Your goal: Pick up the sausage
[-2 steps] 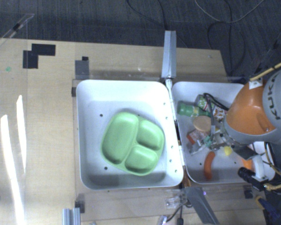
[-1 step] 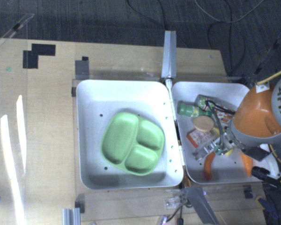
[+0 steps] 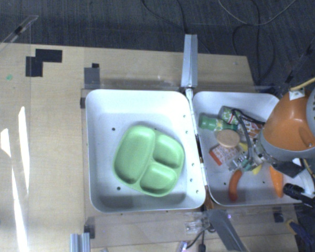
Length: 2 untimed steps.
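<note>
Gripper (image 3: 250, 159) sits low among the clutter in the right bin (image 3: 262, 101), under the orange band; whether it is open or closed cannot be told. Far to its left lies a green divided tray (image 3: 149, 160). Just below-left, the sausage (image 3: 234, 185) lies apart from it.

Even overhead light, moderately bright. White glare streaks on the worktop (image 3: 21, 140) at left. Soft shadows inside the left bin (image 3: 100, 119). Slight overall softness; fine detail blurred.

wooden bench (image 3: 42, 156), two white bins (image 3: 100, 156) side by side
</note>
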Tool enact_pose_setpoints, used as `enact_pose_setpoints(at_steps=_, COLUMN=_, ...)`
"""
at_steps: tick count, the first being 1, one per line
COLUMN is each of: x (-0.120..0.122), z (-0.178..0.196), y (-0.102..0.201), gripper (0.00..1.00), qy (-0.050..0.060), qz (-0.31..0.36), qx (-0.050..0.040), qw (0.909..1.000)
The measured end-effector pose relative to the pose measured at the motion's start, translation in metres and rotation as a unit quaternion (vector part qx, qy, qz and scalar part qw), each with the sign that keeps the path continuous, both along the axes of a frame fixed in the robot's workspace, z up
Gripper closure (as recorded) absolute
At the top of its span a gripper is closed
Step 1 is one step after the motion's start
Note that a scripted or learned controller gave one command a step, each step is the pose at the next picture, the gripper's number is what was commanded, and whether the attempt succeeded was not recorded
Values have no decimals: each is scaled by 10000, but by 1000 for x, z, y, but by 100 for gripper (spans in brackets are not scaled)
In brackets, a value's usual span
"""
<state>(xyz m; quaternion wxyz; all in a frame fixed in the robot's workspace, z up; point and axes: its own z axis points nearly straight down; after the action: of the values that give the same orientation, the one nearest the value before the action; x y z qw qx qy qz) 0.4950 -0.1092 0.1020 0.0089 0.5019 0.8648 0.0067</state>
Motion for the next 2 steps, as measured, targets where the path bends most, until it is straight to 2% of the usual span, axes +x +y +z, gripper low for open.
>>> enact_pose_setpoints(at_steps=1, x=0, z=0, y=0, gripper=0, qy=3, qz=0, qx=1, qw=10000)
enact_pose_setpoints(at_steps=2, x=-2, z=-11, y=4, gripper=0, qy=11, qz=1476, qx=-50, qw=9890)
